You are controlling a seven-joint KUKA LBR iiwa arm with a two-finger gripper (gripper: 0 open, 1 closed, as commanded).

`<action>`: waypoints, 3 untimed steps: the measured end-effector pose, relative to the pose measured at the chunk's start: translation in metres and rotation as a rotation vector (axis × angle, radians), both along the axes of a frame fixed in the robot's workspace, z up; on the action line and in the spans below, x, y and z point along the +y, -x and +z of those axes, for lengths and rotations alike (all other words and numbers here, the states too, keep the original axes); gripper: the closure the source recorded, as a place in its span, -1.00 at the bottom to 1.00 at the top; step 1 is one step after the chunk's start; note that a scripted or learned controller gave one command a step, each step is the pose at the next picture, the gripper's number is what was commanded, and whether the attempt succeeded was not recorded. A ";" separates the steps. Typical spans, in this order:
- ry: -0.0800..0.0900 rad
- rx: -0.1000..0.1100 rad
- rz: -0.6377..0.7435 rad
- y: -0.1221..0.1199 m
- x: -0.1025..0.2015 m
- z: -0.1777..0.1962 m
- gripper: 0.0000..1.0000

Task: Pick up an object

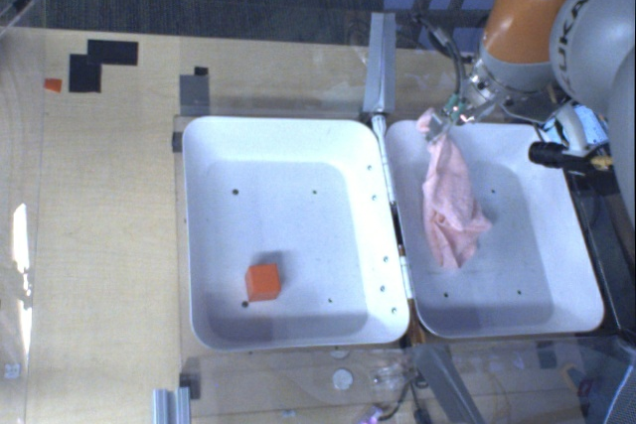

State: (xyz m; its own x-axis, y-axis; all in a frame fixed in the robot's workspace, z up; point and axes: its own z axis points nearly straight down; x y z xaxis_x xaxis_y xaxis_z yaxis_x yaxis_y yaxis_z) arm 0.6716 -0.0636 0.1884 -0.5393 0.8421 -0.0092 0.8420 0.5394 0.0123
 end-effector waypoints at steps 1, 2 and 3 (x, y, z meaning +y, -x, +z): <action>0.001 0.005 0.022 0.000 -0.055 -0.096 1.00; -0.002 0.001 -0.085 0.000 -0.004 0.001 1.00; 0.001 0.005 0.139 0.001 0.031 -0.002 1.00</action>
